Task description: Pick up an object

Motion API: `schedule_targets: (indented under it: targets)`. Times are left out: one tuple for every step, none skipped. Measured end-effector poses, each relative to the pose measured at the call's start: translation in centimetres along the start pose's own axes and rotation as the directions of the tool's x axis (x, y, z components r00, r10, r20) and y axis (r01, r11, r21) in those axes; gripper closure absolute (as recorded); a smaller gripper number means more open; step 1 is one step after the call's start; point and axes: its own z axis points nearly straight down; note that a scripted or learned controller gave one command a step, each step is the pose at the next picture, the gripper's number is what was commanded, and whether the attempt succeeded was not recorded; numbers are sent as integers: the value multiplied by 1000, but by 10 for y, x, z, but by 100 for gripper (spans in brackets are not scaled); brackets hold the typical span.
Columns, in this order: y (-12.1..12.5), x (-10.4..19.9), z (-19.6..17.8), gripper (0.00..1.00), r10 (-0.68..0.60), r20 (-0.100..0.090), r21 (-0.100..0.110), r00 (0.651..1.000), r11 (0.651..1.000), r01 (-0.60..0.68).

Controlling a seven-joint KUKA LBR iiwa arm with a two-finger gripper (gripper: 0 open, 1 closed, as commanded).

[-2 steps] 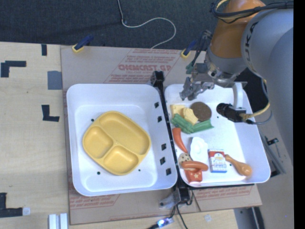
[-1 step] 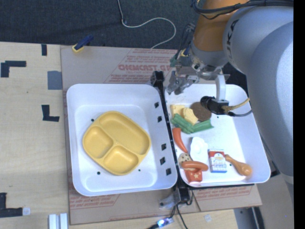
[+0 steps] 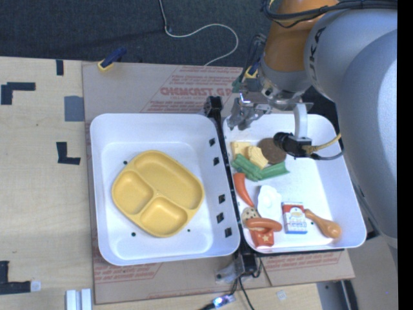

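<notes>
The gripper hangs over the far left corner of the right bin, close to the wall between the two bins. I cannot tell if it is open or closed (it is small and dark from up here).

Just in front of it, near the bin's left wall, lies a pale yellow piece, flat and blocky. It touches a bumpy yellow corn piece. A round brown cookie leans on the corn. A green bean pod lies across right in front of them, so these toys are packed close together.

Further toward the near edge, an orange carrot lies along the left wall, beside a white lump. At the near edge sit a red sausage, a little red and white box and a tan drumstick.

The left bin holds a yellow plate with three hollows. Both bins rest on the tabletop.
</notes>
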Motion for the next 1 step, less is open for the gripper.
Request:
schedule_targets:
  targets:
    - [3,-3,20,100,0,0,2,1000,1000,0]
